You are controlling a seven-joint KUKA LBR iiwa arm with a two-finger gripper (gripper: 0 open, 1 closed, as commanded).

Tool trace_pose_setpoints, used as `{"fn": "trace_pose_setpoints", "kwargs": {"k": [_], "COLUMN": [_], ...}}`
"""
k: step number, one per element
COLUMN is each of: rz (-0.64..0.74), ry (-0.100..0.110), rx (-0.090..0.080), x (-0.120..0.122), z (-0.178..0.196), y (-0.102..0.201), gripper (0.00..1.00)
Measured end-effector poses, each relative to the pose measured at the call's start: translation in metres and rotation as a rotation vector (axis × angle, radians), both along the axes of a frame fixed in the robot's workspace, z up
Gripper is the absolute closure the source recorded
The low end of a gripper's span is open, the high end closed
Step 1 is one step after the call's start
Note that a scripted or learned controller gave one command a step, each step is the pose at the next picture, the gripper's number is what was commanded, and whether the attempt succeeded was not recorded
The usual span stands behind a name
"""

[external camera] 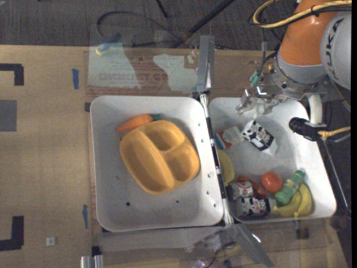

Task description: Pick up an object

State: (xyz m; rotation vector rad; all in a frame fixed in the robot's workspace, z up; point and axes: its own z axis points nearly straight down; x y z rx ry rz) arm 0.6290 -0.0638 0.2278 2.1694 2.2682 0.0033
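Your gripper (255, 102) hangs over the right bin (326, 175), fingers spread with nothing between them; a milk carton (260, 135) lies just below, a tomato (271, 181) farther down.

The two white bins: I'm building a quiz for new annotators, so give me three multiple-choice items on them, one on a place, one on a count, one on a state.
1. Where is the orange toy carrot?
A. left bin
B. right bin
C. bench

2. How many compartments has the yellow plastic divided plate?
A. two
B. three
C. five

3. How does the black-and-white cow-print carton lie under the tool?
A. on the bin floor
B. lifted in the air
C. on the plate

Key: A, it touches the plate's upper rim in the left bin; B, three hollows show; A, it rests in the right bin.
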Motion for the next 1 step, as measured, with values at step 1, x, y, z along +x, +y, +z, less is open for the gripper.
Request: {"fn": "trace_pose_setpoints", "kwargs": {"k": [1], "rz": [0.151], "ry": [0.005], "rx": [0.001], "x": [-0.0679], "z": [-0.0123], "y": [-0.0121], "gripper": [1.0]}}
